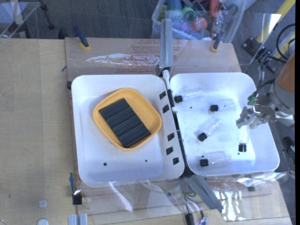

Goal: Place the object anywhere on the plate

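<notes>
Hovering jaws (244,119) over right bin (225,81), vials (209,128) scattered

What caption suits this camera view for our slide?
Gripper over the right bin of clear vials; black ridged block on yellow plate in the left bin.

Two shallow white bins sit side by side on a pale wooden bench. The left bin (84,163) holds a yellow plate (105,104) slightly left of the frame's centre, with a dark ribbed rectangular block (125,122) lying on it at a slant. The right bin (225,78) holds several clear plastic vials with black caps, scattered apart: one near its upper left (187,96), one toward the upper middle (222,106), one in the middle (209,128), one at the lower middle (213,159) and one at the right (242,139). The gripper (246,118) hangs over the right bin's right side, just above the rightmost vial. A clear tub of coloured items (201,8) stands at the top of the frame.
</notes>
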Controlling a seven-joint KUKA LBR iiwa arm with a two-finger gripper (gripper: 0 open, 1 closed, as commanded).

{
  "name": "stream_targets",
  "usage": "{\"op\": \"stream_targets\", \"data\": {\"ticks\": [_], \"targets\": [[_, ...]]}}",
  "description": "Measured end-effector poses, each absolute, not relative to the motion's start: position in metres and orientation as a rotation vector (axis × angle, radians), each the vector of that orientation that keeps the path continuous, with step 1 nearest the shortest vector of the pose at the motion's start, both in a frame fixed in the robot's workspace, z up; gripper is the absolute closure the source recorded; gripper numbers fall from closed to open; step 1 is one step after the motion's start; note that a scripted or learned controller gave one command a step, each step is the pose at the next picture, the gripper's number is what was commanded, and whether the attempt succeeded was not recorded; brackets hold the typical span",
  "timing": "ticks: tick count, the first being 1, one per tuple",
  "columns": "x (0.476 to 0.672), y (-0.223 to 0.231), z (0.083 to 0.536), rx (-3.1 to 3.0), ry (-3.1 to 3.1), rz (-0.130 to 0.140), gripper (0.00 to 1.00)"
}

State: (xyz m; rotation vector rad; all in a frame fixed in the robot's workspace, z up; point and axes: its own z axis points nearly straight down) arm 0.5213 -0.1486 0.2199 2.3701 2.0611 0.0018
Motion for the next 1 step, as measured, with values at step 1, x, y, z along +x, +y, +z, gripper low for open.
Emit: {"op": "stream_targets", "data": {"ticks": [1], "targets": [[0.5213, -0.1487, 0.22, 2.37, 2.061, 0.002, 0.0]]}}
